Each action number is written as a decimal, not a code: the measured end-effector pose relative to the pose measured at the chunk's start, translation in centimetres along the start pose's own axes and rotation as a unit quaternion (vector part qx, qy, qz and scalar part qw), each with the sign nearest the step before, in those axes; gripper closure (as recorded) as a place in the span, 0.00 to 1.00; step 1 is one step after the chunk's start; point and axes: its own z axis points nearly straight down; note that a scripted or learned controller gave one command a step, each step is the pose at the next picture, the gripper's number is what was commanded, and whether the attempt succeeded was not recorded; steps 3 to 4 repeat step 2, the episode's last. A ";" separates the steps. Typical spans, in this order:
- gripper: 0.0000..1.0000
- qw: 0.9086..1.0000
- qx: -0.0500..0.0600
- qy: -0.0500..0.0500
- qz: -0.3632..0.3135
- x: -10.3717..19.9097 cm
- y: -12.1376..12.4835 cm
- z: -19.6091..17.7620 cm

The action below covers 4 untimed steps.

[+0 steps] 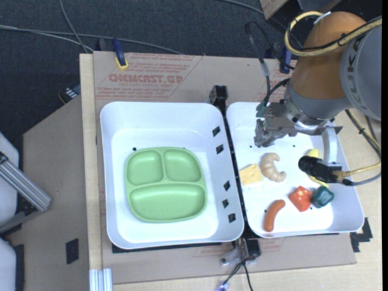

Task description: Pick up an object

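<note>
One gripper [265, 139] above croissant [273, 166], not touching.

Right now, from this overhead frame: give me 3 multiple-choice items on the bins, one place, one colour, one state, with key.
1. Where does the divided plate lie?
A. left bin
B. right bin
C. on the cardboard outside the bins

2. What colour is the divided plate?
A. white
B. light green
C. orange

3. How does the gripper stand to the croissant-shaped piece?
A. closed around it
B. above the right bin, apart from it
C. over the left bin

Key: 1 A, the plate sits in the bin on the view's left. 2 B, its three compartments are pale green. 3 B, bare white bin floor shows between the gripper and the piece.
</note>
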 end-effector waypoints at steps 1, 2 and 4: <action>1.00 1.000 0.000 0.001 -0.001 5.6 1.7 -0.7; 1.00 1.000 0.001 0.000 0.000 10.1 3.3 0.6; 1.00 1.000 0.001 0.000 0.000 10.1 3.3 0.6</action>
